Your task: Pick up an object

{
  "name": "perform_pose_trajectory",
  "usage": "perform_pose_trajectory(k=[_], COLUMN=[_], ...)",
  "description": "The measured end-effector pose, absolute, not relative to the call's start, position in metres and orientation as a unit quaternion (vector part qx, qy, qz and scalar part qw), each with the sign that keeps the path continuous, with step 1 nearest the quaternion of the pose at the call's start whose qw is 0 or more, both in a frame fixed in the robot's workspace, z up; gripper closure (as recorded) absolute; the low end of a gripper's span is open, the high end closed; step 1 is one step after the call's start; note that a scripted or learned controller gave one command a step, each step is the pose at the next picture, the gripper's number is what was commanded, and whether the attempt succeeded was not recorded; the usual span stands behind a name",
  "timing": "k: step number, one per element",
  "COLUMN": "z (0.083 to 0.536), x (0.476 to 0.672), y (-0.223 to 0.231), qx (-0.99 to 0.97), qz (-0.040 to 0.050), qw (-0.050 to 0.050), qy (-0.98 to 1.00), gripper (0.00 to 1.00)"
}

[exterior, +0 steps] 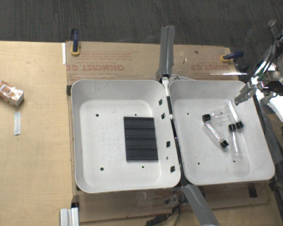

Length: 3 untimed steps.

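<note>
Several clear plastic tubes with black caps lie in the right bin point(198, 168). One tube point(214, 132) lies diagonally, a second tube point(236, 138) lies right of it, and a third tube point(225, 112) sits just above them. A black ribbed rectangular block point(141, 138) lies flat in the middle of the left bin point(85, 126). My gripper point(243, 96) reaches in from the right, over the right bin's upper right corner. It hangs just above and to the right of the tubes, with nothing visibly held.
A small brown-and-white carton point(8, 93) and a white strip point(17, 124) lie on the wooden bench at far left. Cardboard point(113, 62) lines the back, pinned by two clamps point(74, 40) point(232, 56). A grey bar point(166, 51) rises between the bins.
</note>
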State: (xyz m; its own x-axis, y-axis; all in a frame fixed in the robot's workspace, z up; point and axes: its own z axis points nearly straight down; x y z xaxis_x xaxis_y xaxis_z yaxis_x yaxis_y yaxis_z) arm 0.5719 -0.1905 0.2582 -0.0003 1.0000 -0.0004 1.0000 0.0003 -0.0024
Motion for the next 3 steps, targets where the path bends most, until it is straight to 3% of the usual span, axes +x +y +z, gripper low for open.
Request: perform_pose_trajectory(k=[1,2,3], z=[0.1041,0.1139,0.1139], x=[0.595,0.5953,0.5953], y=[-0.2129,-0.2141,-0.2142], qx=[-0.684,-0.685,-0.685], qz=[-0.0009,-0.0007,-0.0007], qw=[0.002,0.0,0.0], qy=[-0.73,-0.729,-0.729], gripper=[0.0,1.0,0.0])
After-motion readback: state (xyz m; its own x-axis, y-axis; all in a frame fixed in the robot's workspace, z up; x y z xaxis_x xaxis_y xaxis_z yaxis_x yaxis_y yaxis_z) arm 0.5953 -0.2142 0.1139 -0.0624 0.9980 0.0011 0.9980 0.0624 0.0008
